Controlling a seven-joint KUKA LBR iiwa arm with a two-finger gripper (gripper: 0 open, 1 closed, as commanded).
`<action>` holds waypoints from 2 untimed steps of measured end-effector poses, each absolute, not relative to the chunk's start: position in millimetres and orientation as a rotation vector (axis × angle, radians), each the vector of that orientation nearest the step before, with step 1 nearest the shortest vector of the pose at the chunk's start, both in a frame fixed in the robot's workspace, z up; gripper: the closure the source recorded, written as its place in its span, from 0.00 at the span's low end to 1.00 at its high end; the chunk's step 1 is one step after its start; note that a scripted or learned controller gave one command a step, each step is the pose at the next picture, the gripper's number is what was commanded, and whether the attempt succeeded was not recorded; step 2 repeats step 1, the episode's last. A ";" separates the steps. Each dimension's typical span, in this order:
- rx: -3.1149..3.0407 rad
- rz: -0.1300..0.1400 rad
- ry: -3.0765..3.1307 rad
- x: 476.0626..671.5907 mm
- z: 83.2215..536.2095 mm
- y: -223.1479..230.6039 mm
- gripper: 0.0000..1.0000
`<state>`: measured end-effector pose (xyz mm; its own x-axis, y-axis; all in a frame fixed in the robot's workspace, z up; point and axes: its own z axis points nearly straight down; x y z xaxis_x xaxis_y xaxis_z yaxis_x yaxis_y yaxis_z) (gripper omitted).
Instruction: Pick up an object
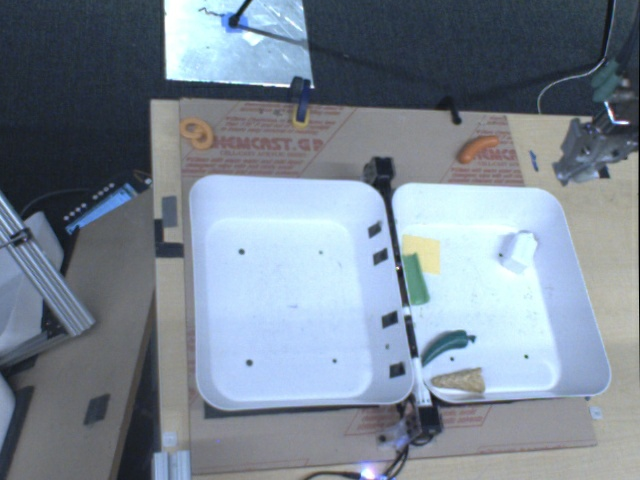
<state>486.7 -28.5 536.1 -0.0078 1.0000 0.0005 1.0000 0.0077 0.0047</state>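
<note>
Two white bins sit side by side on the bench: left bin [210, 298], right bin [575, 298]. Five items lie in the right bin, all candidates for the pick.

- yellow square [423, 252]: flat, at about 10 o'clock in the right bin, near the divider.
- green block [414, 279]: touching the yellow square's lower left corner, lying along the divider, at 9 o'clock.
- white object [517, 251]: at 2 o'clock in the bin, well apart from the rest.
- green curved piece [447, 343]: at 7 o'clock in the bin.
- tan cone [458, 379]: just below the green curved piece, against the near wall, tip pointing to 9 o'clock.

The gripper [597, 148] hangs at 2 o'clock in the view, outside the right bin, beyond its far right corner and over the bench edge. Nothing is seen held in it; whether it is spread or closed cannot be told from this angle.

Off the bins, an orange sausage shape [477, 149] lies on the cardboard at 12 o'clock from the right bin. An orange ring [197, 133] lies at 11 o'clock from the left bin. A foil sheet [238, 26] sits at 12 o'clock in the view.
</note>
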 end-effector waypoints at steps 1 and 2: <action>2.213 0.004 2.228 486.6 534.9 4.2 1.00; 2.213 0.004 2.228 486.6 534.9 4.2 1.00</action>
